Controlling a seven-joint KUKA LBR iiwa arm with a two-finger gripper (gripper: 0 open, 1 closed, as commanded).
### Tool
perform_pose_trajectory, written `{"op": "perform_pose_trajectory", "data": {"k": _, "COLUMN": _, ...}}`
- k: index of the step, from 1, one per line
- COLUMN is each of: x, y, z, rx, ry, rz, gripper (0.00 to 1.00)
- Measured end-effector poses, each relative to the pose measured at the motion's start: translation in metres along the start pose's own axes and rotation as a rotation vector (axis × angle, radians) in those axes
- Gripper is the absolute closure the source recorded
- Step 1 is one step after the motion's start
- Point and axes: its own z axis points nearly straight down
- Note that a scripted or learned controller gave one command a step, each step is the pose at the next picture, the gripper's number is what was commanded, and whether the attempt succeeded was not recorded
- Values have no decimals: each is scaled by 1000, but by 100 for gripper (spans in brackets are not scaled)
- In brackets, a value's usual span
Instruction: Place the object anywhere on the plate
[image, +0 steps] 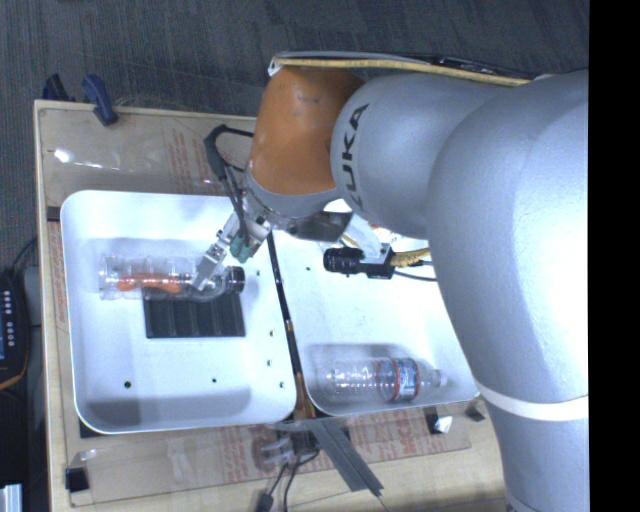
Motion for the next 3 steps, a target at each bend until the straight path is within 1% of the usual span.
{"op": "perform_pose_trajectory", "data": {"k": 1, "x": 20, "y": 31, "z": -7, "rx": -1, "ry": -2, "rz": 13, "gripper": 0}}
{"op": "perform_pose_trajectory", "data": {"k": 2, "x": 20, "y": 32, "z": -17, "rx": -1, "ry": -2, "rz": 11, "gripper": 100}}
{"op": "perform_pose_trajectory", "data": {"k": 3, "x": 23, "y": 19, "z": -1, "rx": 0, "ry": 0, "rz": 147, "gripper": 100}}
